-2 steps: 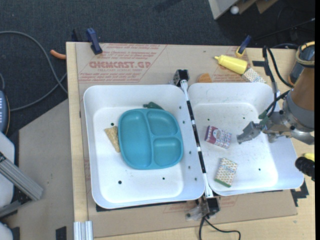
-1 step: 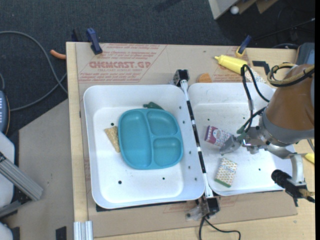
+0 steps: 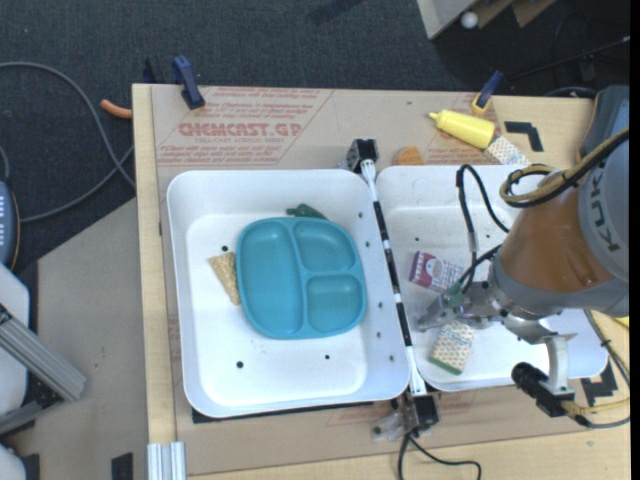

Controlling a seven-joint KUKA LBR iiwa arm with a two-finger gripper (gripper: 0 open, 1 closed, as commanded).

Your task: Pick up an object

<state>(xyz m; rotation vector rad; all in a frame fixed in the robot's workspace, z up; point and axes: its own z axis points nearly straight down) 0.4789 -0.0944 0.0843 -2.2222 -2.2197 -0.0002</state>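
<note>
In the right bin (image 3: pixel 560 368), the gripper (image 3: pixel 447 311), its grip impossible to tell, hovers near the front edge; it should centre over the small packet (image 3: pixel 453 346).

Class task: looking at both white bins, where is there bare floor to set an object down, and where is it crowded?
Free: the left bin floor in front of and left of the blue divided tray, and the right bin floor behind the small carton. Crowded: the right bin's near half, where the arm's gripper hangs by the patterned packet.
</note>
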